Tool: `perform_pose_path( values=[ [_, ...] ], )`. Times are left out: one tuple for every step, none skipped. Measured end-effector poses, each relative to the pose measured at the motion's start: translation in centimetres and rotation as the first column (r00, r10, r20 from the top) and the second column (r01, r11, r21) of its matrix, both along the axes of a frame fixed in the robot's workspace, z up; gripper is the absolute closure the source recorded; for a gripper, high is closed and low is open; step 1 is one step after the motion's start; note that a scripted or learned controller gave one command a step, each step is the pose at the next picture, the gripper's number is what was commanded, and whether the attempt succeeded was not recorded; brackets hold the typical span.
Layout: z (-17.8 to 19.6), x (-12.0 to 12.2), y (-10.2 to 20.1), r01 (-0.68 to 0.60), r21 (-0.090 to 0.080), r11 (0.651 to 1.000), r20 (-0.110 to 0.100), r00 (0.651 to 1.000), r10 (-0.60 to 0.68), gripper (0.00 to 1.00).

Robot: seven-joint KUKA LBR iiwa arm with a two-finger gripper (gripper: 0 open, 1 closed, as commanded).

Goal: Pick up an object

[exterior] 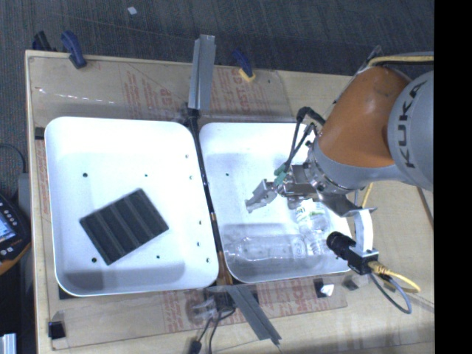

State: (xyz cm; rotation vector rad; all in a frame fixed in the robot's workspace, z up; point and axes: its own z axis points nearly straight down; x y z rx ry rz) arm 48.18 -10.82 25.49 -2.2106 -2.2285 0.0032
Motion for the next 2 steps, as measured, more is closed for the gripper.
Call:
perform_pose_path(
  values=[
    [-1.3,0.6,-2.7,0.224,-0.001,0.975,0.003,0.975,-0.224,0.0],
    [-1.4,4.2,-9.4,0.259,-0.001,0.966,0.002,0.966,-0.259,0.0]
  ],
)
